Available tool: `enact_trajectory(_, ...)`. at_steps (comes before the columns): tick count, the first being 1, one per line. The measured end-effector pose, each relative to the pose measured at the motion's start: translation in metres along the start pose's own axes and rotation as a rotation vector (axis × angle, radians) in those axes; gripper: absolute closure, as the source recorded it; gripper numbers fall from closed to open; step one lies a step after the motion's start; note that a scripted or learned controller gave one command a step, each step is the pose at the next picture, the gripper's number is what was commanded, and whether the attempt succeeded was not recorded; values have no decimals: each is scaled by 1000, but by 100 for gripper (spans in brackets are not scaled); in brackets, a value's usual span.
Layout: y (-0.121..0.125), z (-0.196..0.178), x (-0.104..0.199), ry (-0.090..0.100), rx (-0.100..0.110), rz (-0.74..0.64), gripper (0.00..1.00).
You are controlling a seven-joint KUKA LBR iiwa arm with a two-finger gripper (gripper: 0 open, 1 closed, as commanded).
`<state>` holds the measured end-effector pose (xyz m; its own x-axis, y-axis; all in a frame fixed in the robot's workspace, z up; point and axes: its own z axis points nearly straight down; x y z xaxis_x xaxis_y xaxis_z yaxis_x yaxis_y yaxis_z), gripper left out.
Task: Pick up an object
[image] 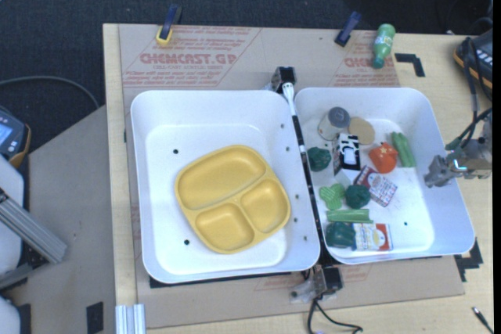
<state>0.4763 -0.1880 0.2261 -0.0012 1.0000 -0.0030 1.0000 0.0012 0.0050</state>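
Note:
The right white bin (446, 224) holds several small objects. Among them are a red tomato (383, 158), a green vegetable (403, 149), a black-and-white box (347, 152), a grey can (338, 118), a tan disc (362, 130) and a red-patterned packet (381, 189). Dark green pieces (358, 195) and a white-and-red carton (368, 236) lie toward the front. My gripper (440, 172) hangs at the bin's right rim, to the right of the tomato and apart from all the objects. It is small and partly blurred, and nothing shows in its grasp.
The left white bin (149, 168) carries a yellow divided plate (232, 198). A green bottle (383, 45) lies on the cardboard behind the right bin. Clamps (167, 25) sit at the board's back edge. Cables run down at the far right.

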Motion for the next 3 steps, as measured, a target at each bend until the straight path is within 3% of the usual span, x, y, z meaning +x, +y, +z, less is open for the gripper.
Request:
enact_trajectory(2,0,4,105,7,8,-5,100)
enact_trajectory(3,4,-7,153,4,2,-5,100)
